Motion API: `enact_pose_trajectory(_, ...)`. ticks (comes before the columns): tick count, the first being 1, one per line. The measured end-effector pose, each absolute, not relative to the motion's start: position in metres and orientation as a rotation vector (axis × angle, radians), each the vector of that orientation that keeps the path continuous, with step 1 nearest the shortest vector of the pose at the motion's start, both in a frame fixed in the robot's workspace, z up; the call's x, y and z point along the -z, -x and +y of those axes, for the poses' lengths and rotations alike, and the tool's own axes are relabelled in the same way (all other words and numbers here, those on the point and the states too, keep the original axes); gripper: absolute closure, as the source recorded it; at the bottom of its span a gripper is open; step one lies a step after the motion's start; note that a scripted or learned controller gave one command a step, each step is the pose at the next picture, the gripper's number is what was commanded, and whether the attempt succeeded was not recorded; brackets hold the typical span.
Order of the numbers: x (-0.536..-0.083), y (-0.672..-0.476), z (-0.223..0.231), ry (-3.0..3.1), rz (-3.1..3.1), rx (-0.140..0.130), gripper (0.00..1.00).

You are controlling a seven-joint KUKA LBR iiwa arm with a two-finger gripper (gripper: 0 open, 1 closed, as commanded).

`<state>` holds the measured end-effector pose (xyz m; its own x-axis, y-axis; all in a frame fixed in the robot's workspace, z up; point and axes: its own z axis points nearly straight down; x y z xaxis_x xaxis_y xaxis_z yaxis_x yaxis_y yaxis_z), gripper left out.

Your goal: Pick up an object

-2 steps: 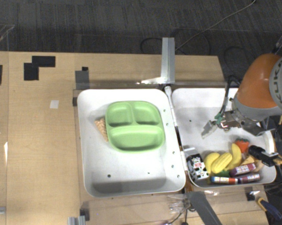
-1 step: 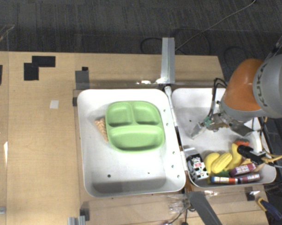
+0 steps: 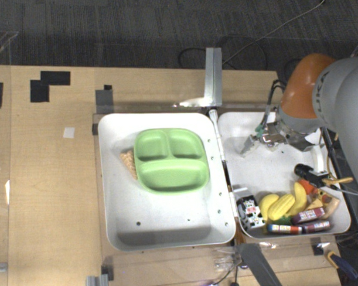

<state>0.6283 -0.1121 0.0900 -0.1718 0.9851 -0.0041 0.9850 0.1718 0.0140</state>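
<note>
Bananas (image 3: pixel 282 204) lie heaped with clutter at the right bin's (image 3: pixel 237 128) near end; the hand (image 3: pixel 255 140), grip unreadable, hovers apart.

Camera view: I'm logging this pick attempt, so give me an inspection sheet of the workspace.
Surface: wooden bench bearing a left bin and a right bin, side by side.
Job's things: bananas, markers and small items piled in the right bin's near corner.
Clutter: green tray in the left bin, a tan piece at its edge.
Gripper: gripper low over the right bin's far part, apart from the pile; nothing seen between its fingers.
Cables: black cable on the floor behind the bench.
Surroundings: dark carpet; black marks on the bench.
</note>
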Motion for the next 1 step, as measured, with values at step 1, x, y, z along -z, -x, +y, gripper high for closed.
enact_pose_trajectory(1,-0.0918,-0.5608,-0.0991,-1.931,2.462,-0.015,0.00)
